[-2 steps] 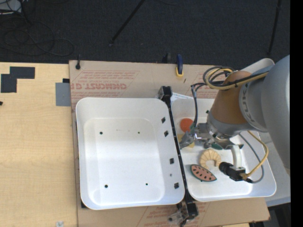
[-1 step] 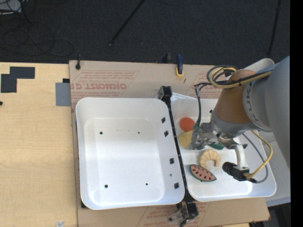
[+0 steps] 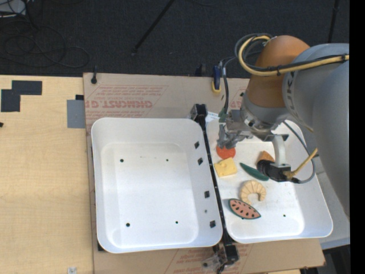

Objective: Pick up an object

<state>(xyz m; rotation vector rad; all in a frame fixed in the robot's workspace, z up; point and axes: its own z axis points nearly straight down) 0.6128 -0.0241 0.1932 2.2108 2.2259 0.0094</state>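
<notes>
My gripper [image 3: 227, 141] hangs low in the right bin [image 3: 308, 224], near its left wall. Directly under it lies a small red-orange round piece [image 3: 226, 152], partly covered by the gripper, which looks to be touching it or just above it. A yellow cheese-like block [image 3: 226, 168] sits just in front of that piece. Right of the block lies a thin green pod [image 3: 250, 170], then a pale croissant [image 3: 254, 190] and a watermelon slice [image 3: 244, 209] nearer the front. An orange wedge [image 3: 266, 156] lies to the gripper's right.
The left bin [image 3: 108, 153] stands beside the right one, and a black divider strip [image 3: 206, 170] runs between them. The arm's grey body and orange band cover the right bin's far right. A cardboard sheet lies beneath both bins.
</notes>
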